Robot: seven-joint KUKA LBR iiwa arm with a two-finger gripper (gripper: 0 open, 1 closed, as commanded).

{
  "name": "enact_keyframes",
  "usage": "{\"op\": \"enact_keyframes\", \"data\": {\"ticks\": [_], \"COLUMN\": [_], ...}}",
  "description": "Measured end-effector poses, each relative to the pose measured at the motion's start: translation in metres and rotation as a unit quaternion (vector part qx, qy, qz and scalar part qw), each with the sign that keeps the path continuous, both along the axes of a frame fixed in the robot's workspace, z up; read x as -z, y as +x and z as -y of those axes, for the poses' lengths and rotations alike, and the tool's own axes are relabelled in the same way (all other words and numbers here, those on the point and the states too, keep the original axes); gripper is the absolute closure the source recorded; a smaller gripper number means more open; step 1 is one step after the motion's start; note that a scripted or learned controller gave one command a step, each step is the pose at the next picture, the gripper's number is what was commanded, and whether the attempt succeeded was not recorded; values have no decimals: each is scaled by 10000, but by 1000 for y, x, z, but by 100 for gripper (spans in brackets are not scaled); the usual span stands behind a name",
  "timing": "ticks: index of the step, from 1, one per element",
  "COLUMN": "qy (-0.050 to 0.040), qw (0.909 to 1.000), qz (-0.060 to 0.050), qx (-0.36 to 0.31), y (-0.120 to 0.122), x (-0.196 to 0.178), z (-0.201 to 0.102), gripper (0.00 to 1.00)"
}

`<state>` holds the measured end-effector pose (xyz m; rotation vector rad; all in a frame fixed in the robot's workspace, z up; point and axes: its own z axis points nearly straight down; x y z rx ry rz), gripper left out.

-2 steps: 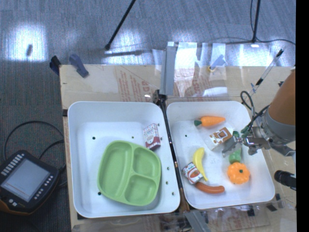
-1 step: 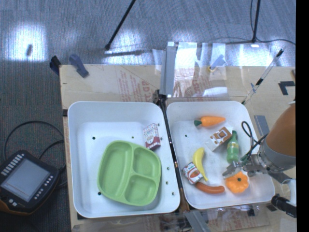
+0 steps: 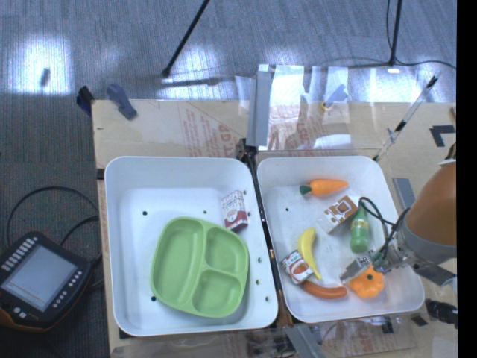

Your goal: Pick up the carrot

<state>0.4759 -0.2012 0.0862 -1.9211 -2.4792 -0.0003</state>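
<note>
Carrot [image 3: 326, 187] — green end half-shadowed

I'm looking down on two shallow white bins side by side on the bench: the left bin [image 3: 127, 177] and the right bin [image 3: 373, 171]. In the left one, a green three-compartment plastic tray [image 3: 200, 266] lies toward the front, with a small red-and-white carton [image 3: 235, 210] just behind its right corner. In the right bin, an orange plastic carrot [image 3: 325, 187] lies at the back; in front of it sit a brown-and-white box [image 3: 337, 213] and, to its right, a green bottle [image 3: 360, 231]. A yellow banana [image 3: 308, 250] lies mid-bin, a red-labelled packet [image 3: 297, 267] touching its left side, a red sausage [image 3: 323, 290] in front. The gripper [image 3: 364, 267] sits at the front right, just behind an orange pepper [image 3: 367, 283].
</note>
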Motion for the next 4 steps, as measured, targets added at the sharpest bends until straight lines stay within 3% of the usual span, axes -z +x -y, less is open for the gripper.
{"op": "enact_keyframes", "data": {"ticks": [1, 2, 3, 4], "qy": [9, -14, -8, -19], "qw": [10000, 9960, 9962, 9680], "qz": [-7, 8, -6, -15], "qx": [51, 897, 874, 2509], "y": [-1, 53, 0, 0], "x": [-8, -81, -117, -134], "z": [3, 11, -54, -133], "gripper": [100, 100, 100, 100]}}
